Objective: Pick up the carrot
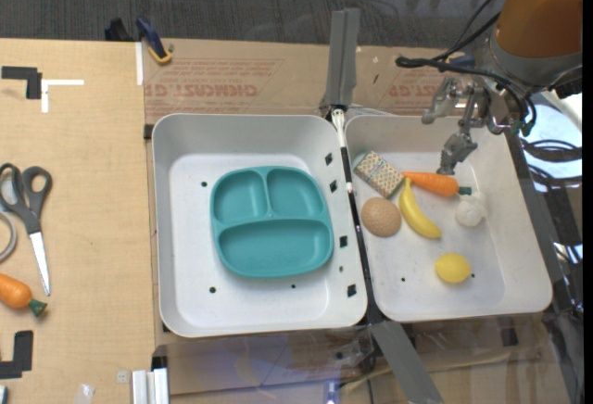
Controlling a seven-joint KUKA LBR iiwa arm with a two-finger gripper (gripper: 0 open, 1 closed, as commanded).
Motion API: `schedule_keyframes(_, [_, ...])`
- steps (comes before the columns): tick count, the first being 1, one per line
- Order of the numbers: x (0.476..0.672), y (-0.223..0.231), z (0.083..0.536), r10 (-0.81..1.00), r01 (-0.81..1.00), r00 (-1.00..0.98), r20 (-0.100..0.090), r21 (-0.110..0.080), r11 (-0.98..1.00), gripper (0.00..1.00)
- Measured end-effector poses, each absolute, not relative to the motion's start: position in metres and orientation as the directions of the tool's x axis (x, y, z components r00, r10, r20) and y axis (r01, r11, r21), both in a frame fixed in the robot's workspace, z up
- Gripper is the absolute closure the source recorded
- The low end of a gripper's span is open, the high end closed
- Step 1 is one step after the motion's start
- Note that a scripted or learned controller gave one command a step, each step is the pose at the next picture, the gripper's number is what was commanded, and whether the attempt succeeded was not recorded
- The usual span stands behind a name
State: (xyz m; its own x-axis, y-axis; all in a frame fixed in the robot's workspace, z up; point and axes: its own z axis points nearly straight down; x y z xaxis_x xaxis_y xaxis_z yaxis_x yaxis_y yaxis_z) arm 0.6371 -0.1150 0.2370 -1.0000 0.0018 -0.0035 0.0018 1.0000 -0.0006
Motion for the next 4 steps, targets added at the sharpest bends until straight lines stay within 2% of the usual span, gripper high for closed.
schedule_keyframes(1, [0.624,-0.132,0.106,-0.104,-0.104,-0.994,-0.018,-0.003,0.995,0.00])
schedule_keyframes(2, [0.608,-0.176,0.095,-0.102,-0.102,-0.995,-0.006,-0.001,0.995,0.00])
schedule_keyframes(3, [0.646,-0.169,0.095,0.183,0.183,-0.983,-0.009,0.000,0.983,0.00])
schedule_keyframes(4, [0.626,-0.110,0.093,0.255,0.255,-0.967,-0.003,0.001,0.967,0.00])
